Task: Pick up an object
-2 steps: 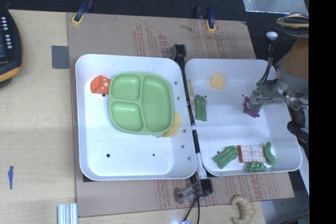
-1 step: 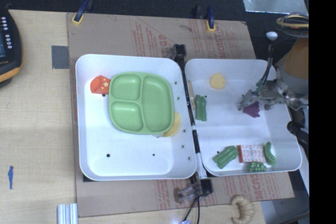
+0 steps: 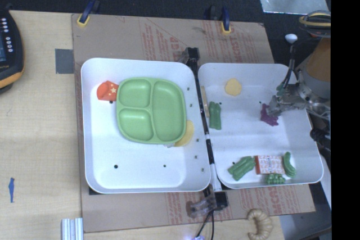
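Observation:
My gripper (image 3: pixel 275 107) hangs over the right side of the right bin (image 3: pixel 247 137), right above a small purple toy (image 3: pixel 269 115) that lies at its fingertips. Whether the purple toy is between the fingers is unclear. Elsewhere in the right bin are a yellow round piece (image 3: pixel 233 87), a green pickle-like piece (image 3: pixel 215 116), a green bean pod (image 3: pixel 241 168), a red-and-white packet (image 3: pixel 269 164), a green pepper (image 3: pixel 289 164) and green peas (image 3: pixel 274 179).
The left bin (image 3: pixel 101 171) holds a green divided plate (image 3: pixel 152 111), a red piece with a star (image 3: pixel 107 90) at its left and a yellow piece (image 3: pixel 185 135) tucked under its right edge. A tan curled object (image 3: pixel 260 223) lies on the cardboard in front.

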`<action>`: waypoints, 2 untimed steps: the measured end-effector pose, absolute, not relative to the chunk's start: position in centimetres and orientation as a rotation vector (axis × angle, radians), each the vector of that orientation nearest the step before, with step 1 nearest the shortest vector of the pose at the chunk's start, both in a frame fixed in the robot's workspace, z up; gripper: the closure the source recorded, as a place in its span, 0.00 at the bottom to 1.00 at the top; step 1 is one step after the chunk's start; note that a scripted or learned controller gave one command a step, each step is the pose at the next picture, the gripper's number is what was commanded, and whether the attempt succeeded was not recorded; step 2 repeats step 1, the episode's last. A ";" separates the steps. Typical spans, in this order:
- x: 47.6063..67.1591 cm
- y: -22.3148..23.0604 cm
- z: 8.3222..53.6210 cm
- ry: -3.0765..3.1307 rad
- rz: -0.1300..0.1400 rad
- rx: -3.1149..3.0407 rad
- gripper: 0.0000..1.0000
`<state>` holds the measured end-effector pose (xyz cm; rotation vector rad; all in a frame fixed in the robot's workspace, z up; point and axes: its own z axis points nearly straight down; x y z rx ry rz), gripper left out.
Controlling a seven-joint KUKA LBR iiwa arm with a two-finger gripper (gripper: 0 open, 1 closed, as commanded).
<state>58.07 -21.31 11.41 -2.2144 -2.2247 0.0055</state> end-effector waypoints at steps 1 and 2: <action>58.1 -21.3 11.4 -2.224 0.006 -2.214 0.00; 58.1 -21.3 11.4 -2.224 0.006 -2.214 0.00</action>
